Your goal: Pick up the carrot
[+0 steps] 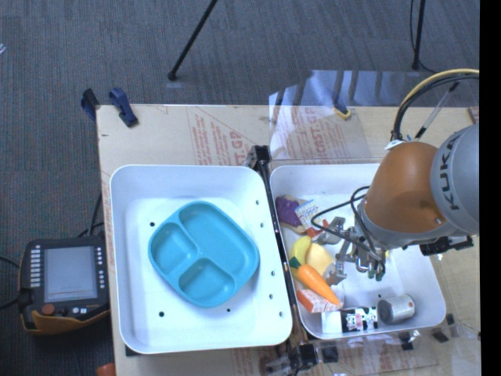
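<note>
The orange carrot [317,283] lies slantwise in the right bin [429,287], near its left wall, with its thick end toward a yellow toy fruit [308,251]. My gripper [357,269] hangs just right of the carrot's upper end, below the orange wrist band. Its two metal fingers [340,271] point down and stand apart, open, with nothing between them. The carrot is beside the left finger, not inside the gap.
The right bin also holds a purple toy vegetable [288,209], a black-and-white carton [356,319] and a grey can [397,309] along the front wall. The left bin [133,210] bears a blue divided plate [205,253]. A teach pendant [66,276] lies off the bench to the left.
</note>
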`<control>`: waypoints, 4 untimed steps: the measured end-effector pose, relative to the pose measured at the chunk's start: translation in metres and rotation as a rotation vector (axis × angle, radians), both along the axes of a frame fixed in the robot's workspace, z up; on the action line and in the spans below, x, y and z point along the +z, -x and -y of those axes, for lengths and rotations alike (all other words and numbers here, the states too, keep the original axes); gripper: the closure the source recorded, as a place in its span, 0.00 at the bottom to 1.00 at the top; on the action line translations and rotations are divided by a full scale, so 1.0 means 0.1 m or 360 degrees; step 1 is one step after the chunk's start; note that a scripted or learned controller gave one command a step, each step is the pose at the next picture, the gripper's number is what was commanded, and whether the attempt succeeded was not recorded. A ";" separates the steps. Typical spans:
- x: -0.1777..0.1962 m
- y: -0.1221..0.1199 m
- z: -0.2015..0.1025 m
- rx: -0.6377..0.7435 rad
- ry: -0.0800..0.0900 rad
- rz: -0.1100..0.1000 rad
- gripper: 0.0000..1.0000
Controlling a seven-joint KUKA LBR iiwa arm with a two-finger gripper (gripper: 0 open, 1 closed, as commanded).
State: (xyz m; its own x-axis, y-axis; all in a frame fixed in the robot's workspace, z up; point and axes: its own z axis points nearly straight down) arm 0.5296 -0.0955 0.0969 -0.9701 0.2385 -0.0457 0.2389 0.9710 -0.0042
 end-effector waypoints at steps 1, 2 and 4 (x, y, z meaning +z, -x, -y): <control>-0.06 0.33 -0.11 -0.0560 -0.0039 -0.0020 0.00; 0.01 0.33 -0.13 -0.0551 -0.0042 -0.0034 1.00; -0.11 0.53 -0.16 -0.1049 -0.0048 -0.0067 1.00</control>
State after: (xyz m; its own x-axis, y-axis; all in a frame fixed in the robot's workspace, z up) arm 0.4763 -0.0797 0.0855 -0.6213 0.7836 0.0049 0.7836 0.6213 -0.0016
